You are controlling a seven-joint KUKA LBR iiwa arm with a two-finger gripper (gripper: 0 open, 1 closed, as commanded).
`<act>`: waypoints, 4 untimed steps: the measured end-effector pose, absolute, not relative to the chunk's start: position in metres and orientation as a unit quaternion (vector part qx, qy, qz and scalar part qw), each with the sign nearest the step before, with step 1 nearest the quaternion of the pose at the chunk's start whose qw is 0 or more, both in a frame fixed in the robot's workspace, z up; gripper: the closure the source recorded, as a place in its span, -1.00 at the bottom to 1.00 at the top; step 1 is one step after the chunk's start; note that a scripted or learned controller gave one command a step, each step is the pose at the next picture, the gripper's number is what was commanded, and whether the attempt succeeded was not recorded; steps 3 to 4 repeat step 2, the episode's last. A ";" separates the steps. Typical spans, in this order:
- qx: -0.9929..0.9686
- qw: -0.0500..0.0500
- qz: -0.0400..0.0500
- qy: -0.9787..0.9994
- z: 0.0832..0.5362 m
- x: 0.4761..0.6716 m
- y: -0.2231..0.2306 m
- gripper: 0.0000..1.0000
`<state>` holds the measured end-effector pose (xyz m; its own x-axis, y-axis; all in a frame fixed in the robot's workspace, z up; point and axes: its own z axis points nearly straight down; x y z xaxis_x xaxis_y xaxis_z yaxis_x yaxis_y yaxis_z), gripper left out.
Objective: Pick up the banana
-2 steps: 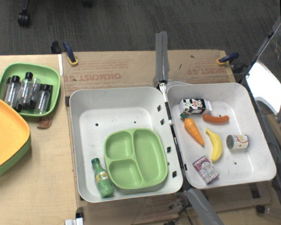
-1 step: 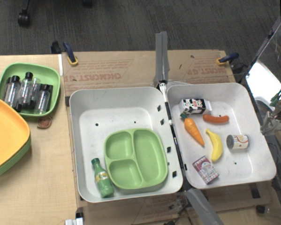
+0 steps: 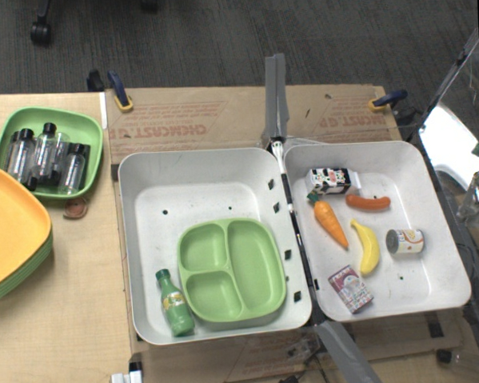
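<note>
The yellow banana (image 3: pixel 367 246) lies in the right white bin (image 3: pixel 431 177), near its middle, with its length running from far to near. An orange carrot (image 3: pixel 331 222) lies just to its left and a small can (image 3: pixel 405 241) on its side just to its right. Nothing touches or covers the banana.
The right bin also holds a red sausage (image 3: pixel 368 202), a black-and-white carton (image 3: pixel 330 179) and a pink carton (image 3: pixel 350 290). In the left bin (image 3: pixel 143 192) are a green divided plate (image 3: pixel 230 270) and a green bottle (image 3: pixel 174 303). A green tray of bottles (image 3: pixel 49 153) and orange plates (image 3: pixel 13 230) sit at the far left.
</note>
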<state>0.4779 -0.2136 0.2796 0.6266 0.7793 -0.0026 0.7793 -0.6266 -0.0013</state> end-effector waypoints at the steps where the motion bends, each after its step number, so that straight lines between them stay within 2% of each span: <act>1: -0.930 0.000 0.002 -0.368 0.305 0.478 -0.215 1.00; 2: -0.861 0.000 0.001 -0.509 0.317 0.478 -0.208 1.00; 4: -0.861 0.000 0.001 -0.509 0.317 0.478 -0.208 1.00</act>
